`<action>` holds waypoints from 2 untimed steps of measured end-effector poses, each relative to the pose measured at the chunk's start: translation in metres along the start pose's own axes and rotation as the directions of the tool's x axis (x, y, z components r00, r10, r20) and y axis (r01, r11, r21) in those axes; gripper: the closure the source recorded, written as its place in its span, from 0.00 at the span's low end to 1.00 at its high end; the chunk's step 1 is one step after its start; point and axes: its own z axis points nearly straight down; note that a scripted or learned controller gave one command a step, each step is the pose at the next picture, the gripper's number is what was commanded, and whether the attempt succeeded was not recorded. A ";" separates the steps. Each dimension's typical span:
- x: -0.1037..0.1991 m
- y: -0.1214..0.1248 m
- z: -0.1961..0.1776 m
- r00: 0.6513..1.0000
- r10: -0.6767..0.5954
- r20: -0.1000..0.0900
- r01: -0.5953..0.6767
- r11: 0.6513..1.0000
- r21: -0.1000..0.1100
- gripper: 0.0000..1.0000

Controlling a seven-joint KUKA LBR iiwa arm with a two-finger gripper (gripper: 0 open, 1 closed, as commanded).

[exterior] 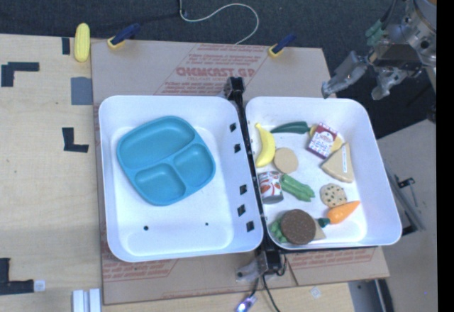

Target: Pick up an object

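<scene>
The right bin (374,162) lies below and to the left of the gripper (363,81); all candidate objects sit in it, none between the fingers. The gripper hangs off the bin's upper right corner, outside the rim, its two fingers (342,76) spread apart and pinching nothing.

The left bin (113,183) lies well to the left of the jaws and holds only the blue divided plate (166,159), a poor candidate by its breadth.

Objects in order of size:
- Banana (264,145): far left of the jaws, long axis running top to bottom.
- Chocolate cookie (299,226): farthest below.
- Cheese wedge (340,164): below, slightly left.
- Red carton (322,140): nearest the jaws, below-left and touching the wedge.
- Carrot (343,212): below, long axis slanting.

Judgement: the carton is the shortest reach. The move requires travel down and left over the rim, with the fingers straddling the carton's narrow side. Contact with the wedge is a risk.
</scene>
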 end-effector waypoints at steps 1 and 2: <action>-0.006 0.000 -0.002 1.000 0.010 0.003 -0.010 1.000 0.014 1.00; -0.006 0.001 -0.012 1.000 0.010 0.004 -0.010 1.000 0.014 1.00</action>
